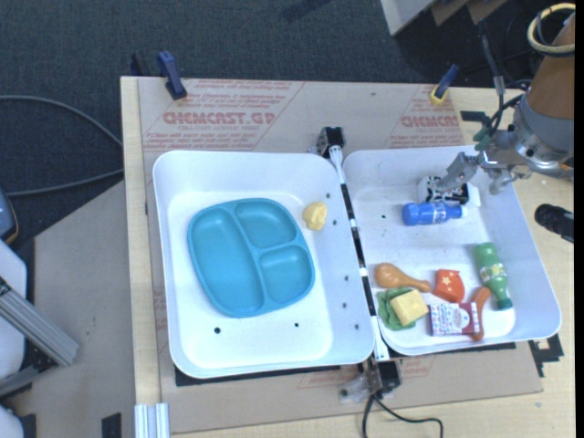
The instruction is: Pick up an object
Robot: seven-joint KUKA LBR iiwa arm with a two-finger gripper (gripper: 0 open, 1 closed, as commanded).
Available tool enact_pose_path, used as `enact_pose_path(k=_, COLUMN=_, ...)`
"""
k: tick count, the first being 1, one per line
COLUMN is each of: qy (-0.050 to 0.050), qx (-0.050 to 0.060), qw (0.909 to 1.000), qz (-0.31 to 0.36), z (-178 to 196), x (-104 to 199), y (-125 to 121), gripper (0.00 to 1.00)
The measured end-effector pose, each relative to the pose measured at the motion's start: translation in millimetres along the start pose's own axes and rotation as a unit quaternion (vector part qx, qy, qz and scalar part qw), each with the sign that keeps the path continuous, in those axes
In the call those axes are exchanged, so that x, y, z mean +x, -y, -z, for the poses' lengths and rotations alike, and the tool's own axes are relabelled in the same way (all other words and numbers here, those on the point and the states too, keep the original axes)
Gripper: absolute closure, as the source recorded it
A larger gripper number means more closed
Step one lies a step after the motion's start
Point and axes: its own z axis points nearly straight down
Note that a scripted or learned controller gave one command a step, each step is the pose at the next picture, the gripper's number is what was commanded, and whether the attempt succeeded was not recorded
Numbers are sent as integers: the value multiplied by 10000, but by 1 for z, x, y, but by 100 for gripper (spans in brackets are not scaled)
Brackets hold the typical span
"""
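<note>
A blue bottle (431,213) with a white end is lying on its side in the upper part of the right bin (538,272). The arm is reaching in from the right, its gripper (444,190) hanging just above the bottle; whether the pincer is wide or narrow cannot be told.

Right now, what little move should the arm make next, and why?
Probably lower the pincer a touch onto the blue bottle. It hangs right above the bottle in the right bin, and nothing is visibly gripped, so going down seems the natural step.
</note>
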Motion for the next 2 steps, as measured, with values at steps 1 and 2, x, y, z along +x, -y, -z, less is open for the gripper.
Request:
enact_pose_path(k=1, qy=-3, qx=7, qw=10000, qz=4, z=-95, x=40, y=13, gripper=0)
enact_pose_path(k=2, qy=14, qx=-19, qw=10000, qz=4, z=-125, x=5, y=-41, gripper=0)
